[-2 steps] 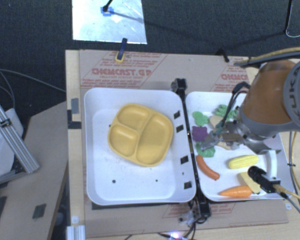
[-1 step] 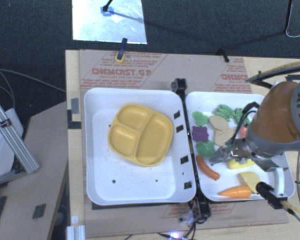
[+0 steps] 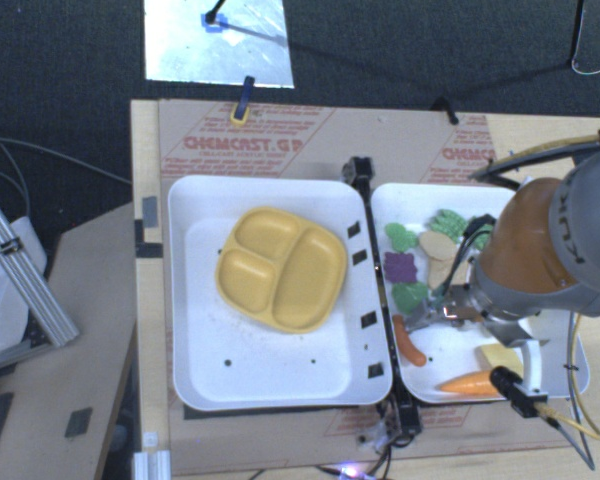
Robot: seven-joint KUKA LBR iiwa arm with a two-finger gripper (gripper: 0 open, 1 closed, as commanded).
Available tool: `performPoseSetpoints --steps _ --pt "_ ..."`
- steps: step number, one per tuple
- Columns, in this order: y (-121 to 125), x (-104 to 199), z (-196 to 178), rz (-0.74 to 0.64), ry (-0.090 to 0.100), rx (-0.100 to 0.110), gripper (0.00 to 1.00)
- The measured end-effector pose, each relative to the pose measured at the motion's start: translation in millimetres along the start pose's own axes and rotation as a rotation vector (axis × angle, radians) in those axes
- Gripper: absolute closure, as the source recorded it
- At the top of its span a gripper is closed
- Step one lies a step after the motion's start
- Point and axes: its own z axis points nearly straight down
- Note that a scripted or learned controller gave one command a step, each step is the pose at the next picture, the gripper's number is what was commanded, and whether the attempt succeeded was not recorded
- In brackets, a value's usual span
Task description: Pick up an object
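The gripper (image 3: 427, 315) stood low over the right bin (image 3: 450, 393), near that bin's left wall and about midway along it, the arm (image 3: 540, 248) reaching in from the right bin's right edge. The view did not resolve the gripper's own state at that moment; I cannot tell whether it was released or clenched, and nothing was seen held in it.

The nearest candidate was a red-orange sausage-shaped piece (image 3: 408, 341). It lay just beside the gripper, on the side toward the bin's front edge and slightly toward the left wall. Its long axis ran at a slant, from the left wall toward the front right corner.

A dark green leafy piece (image 3: 410, 295) lay just beside the gripper on the opposite side, toward the rear edge, with a purple piece (image 3: 401, 266) behind it. An orange carrot (image 3: 468, 384) lay along the front edge, farther off, its length roughly parallel to that edge.

The left bin (image 3: 195, 368) carried a yellow divided plate (image 3: 281, 267), well apart from the gripper.

Judgement: the sausage-shaped piece and the green piece were about equally close; a grasp on the former would call for closing across its slanted length.
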Motion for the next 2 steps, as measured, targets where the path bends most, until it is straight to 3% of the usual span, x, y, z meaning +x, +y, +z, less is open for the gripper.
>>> performPoseSetpoints --steps 1,2 --pt "0.3 0.6 -12.7 -0.002 0.001 -0.001 1.00" --pt "7.3 61.8 -107.6 -0.011 0.003 -0.008 1.00"
